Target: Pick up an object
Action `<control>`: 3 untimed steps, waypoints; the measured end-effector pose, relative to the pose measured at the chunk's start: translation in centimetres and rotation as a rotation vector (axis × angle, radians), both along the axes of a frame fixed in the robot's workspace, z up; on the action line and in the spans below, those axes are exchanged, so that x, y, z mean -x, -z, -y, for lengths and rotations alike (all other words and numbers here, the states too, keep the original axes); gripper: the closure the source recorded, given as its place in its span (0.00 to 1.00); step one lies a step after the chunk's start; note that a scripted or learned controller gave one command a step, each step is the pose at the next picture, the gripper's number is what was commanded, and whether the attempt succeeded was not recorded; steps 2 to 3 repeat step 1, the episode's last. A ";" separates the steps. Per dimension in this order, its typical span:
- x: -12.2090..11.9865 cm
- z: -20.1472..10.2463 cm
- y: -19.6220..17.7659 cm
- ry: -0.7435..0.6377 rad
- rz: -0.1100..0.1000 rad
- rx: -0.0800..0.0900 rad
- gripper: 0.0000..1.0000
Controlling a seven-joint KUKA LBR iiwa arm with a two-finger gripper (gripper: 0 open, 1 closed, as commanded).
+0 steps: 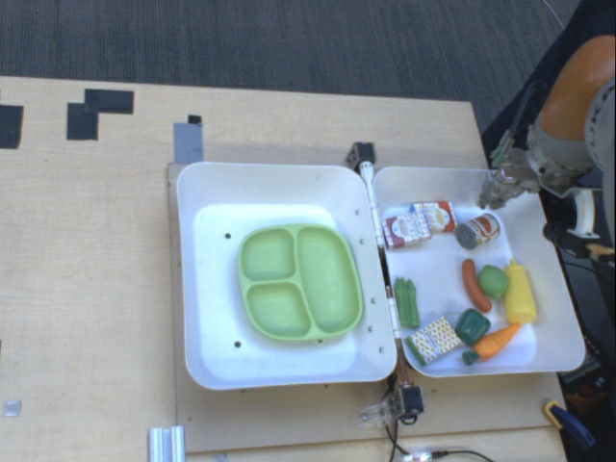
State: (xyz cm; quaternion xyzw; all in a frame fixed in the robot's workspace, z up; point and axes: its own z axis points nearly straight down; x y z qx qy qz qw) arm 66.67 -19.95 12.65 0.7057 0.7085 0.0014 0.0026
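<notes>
The right bin [549,359] holds several toy foods: a red and white carton [417,224], a small can [479,231], a red sausage [474,285], a green pepper [493,280], a yellow corn cob [520,294], a carrot [498,341], a dark green vegetable [472,325], a checkered packet [435,338] and a green bean pod [408,303]. My gripper [497,189] hangs over the bin's far right corner, just above and right of the can. Nothing shows in its grasp.
The left bin [207,258] carries a light green divided plate [299,282]. Dark tape marks [96,112] lie on the wooden bench at the far left. The arm with its orange band [580,80] comes in from the upper right.
</notes>
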 end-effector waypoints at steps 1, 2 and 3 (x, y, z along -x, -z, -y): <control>0.0 -0.1 0.0 -0.001 0.000 -0.001 0.00; 0.0 -0.1 0.0 -0.001 0.000 -0.001 0.00; 0.0 -0.1 0.0 -0.001 0.000 -0.001 0.00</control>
